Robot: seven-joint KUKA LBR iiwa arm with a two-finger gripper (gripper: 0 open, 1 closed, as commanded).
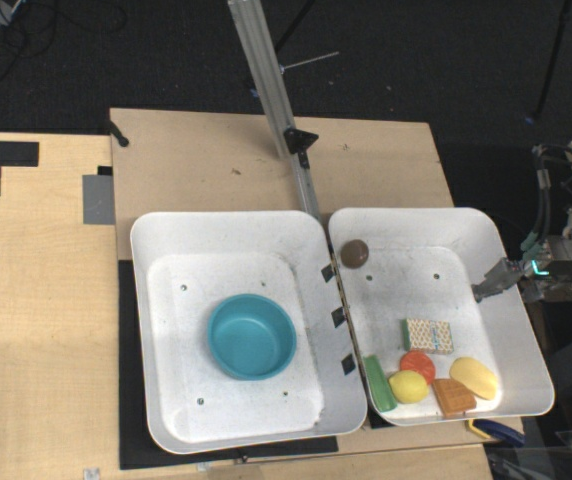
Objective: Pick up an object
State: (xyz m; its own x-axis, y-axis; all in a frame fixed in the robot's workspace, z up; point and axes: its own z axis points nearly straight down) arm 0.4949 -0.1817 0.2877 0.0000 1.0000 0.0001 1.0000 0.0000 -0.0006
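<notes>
The right bin [486, 233] holds a cluster of small objects near its front. These are a checkered block [428, 334], a red ball [417, 363], a yellow lemon-like piece [408, 387], a green stick [379, 382], an orange-brown block [454, 397] and a yellow oval piece [474, 376]. A brown round object [354, 254] lies alone at that bin's back left. My gripper [493, 280] hangs over the right bin's right rim, well apart from all of these, with nothing seen in it.
The left bin [166, 258] holds a teal bowl [253, 336]. A metal rail [266, 68] slants down from the back to the gap between the bins. Black clips [338, 316] sit along the divide. A blue and yellow item [496, 430] lies outside the right bin's front corner.
</notes>
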